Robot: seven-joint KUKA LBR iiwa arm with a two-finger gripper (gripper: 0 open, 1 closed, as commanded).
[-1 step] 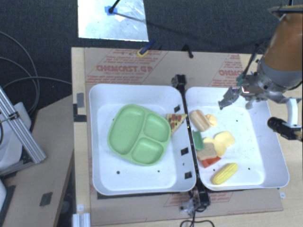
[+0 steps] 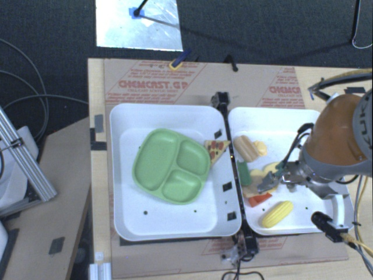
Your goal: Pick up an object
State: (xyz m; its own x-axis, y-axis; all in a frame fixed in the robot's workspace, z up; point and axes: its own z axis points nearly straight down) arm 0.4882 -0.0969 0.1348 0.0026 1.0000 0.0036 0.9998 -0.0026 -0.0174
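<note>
Gripper: the gripper [image 2: 269, 182] is hovering low in the right bin [image 2: 291, 116] — finger state impossible to tell.
Objects: toy corn [image 2: 276, 213] is lying at its 5 o'clock, an orange piece [image 2: 259, 200] just below.
Risk: crowded toys — the gripper could be nudging neighbours and closing on nothing.

Light even and fairly bright over the bench; both white bins [image 2: 169, 118] near washed out, little surface detail. Strong glare on the silvery sheet [image 2: 140, 16] at far left, streaked white. Dark floor around it reads almost black, grainy. Soft, short shadows under the green plate [image 2: 172, 165] and bin rims. Overall image slightly soft; the arm [image 2: 341, 136] at right is blurred at its edges.
</note>
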